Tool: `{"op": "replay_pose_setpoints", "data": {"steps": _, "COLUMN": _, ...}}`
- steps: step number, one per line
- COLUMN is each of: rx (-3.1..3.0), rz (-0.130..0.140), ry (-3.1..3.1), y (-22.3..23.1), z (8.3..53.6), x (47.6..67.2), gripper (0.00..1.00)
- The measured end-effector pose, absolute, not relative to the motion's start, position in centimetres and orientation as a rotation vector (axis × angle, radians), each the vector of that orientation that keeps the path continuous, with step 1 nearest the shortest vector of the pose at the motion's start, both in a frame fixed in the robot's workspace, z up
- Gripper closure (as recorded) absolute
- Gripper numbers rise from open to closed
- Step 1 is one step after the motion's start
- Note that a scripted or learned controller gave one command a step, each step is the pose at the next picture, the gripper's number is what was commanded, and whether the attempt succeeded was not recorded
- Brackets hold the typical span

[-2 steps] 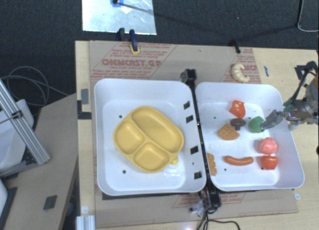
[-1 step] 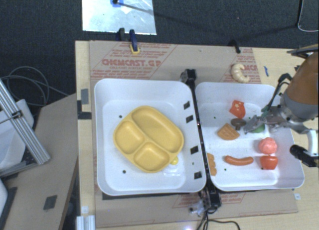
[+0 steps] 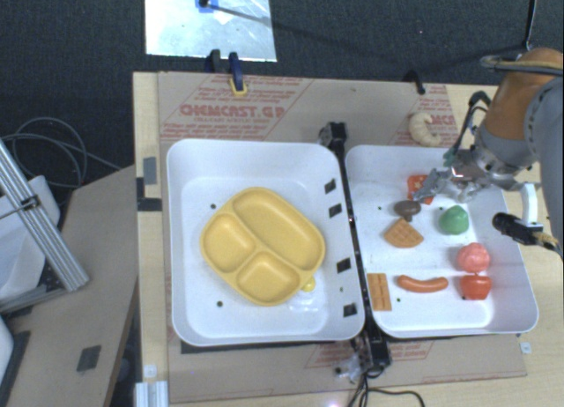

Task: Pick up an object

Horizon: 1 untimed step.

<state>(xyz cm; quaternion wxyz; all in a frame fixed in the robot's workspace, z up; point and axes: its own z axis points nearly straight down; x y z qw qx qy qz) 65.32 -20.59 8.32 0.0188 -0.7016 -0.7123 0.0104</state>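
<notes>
My gripper (image 3: 443,183) hangs low over the back part of the right bin (image 3: 511,313), on the grey arm with its orange band (image 3: 520,97). It is right beside a small red piece (image 3: 416,183) and just above a brown piece (image 3: 406,207). A green ball (image 3: 454,219) lies just below and to the right of it. Nearer the front lie a waffle wedge (image 3: 403,235), a pink fruit (image 3: 473,256), a red tomato (image 3: 476,287), a sausage (image 3: 422,284) and an orange cracker (image 3: 377,291).
The left bin (image 3: 189,176) holds a yellow divided plate (image 3: 262,244). A pale croissant (image 3: 425,128) lies on the cardboard behind the right bin. A black divider with clips (image 3: 345,220) runs between the bins.
</notes>
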Motion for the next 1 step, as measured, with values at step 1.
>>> {"op": "replay_pose_setpoints", "data": {"steps": 1, "rx": -2.223, "rz": -0.001, "ry": -2.225, "y": -20.7, "z": 8.63, "x": 62.64, "gripper": 0.0}}
